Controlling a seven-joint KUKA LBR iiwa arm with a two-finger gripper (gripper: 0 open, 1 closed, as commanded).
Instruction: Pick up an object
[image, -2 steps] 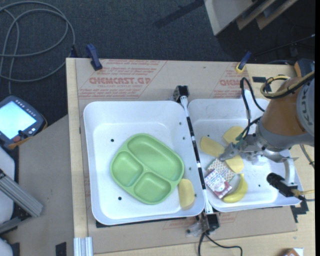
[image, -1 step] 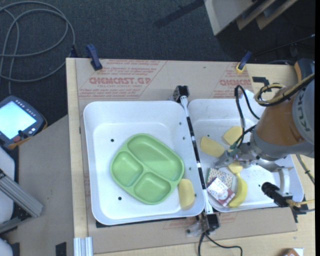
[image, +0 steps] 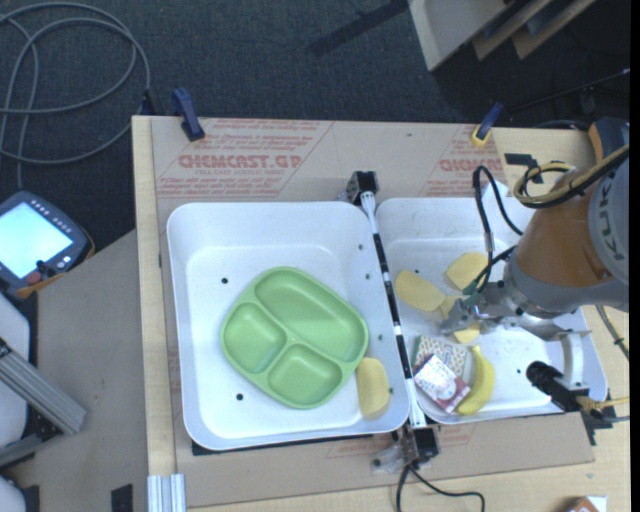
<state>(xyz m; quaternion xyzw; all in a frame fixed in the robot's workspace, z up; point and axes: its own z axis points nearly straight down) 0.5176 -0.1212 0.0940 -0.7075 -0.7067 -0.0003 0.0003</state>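
Two white bins sit side by side on the table (image: 300, 160). The arm (image: 570, 250) reaches in from the right, its orange band above the wrist, and bends down into the right bin (image: 430, 220), so that the gripper (image: 468, 318) hangs low near that bin's middle. Whether it is released or clenched cannot be told; the wrist hides it.

Around the gripper lie five loose things in the right bin. One pale yellow piece (image: 467, 270) lies just beyond the gripper, and a second yellow piece (image: 420, 292) is just to its left, toward the divider. A small yellow bit (image: 467, 335) sits right at the gripper. Nearer the front edge, below the gripper, a banana (image: 480, 380) curves beside a red and white packet (image: 438, 375), the two touching.

Well to the gripper's left, the left bin (image: 200, 240) holds two things: one green three-part plate (image: 293, 337) and one yellow lump (image: 372, 386) just beside the plate's near corner.
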